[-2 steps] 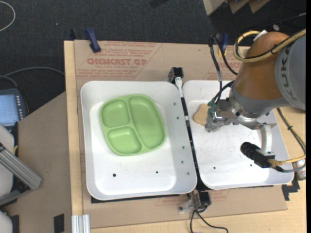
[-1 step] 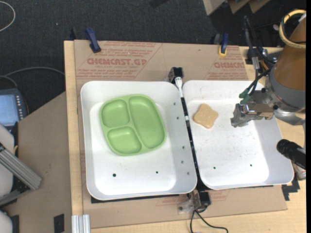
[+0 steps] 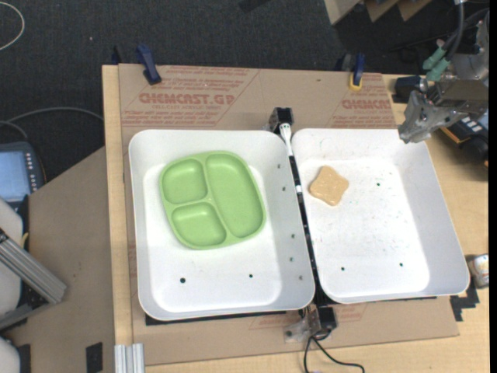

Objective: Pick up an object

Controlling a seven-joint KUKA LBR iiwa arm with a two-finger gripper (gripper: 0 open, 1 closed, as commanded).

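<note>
- Bench: cardboard sheet (image 3: pixel 194 92) under two white bins, held at the far edge by a blue clamp (image 3: pixel 147 64) on the left and a yellow-and-blue clamp (image 3: pixel 356 71) on the right.
- Left bin (image 3: pixel 155 278): a green tray (image 3: pixel 212 200) with three compartments lies tilted in its far half. Bare floor along the near side and in the near corners.
- Right bin (image 3: pixel 404 239): one tan piece (image 3: pixel 328 185), flat with wavy edges, lies in the far-left part, near the shared rim and clear of the far wall. It touches neither wall. The floor to its right and toward the near edge is bare apart from dark specks, so there is wide room on those sides and less on the rim side.
- Black strip (image 3: pixel 298 200) runs along the seam between the bins, with a small black fitting at its far end.
- Gripper (image 3: pixel 413 127): at the far-right corner of the right bin, over the rim, with cabling and grey hardware behind it.
- Fingers: small and dark against the clutter; I cannot tell whether they are spread or closed. Nothing visible between them.
- Tan piece relative to gripper: well apart, to the gripper's left and nearer the camera, with bare bin floor between them.
</note>
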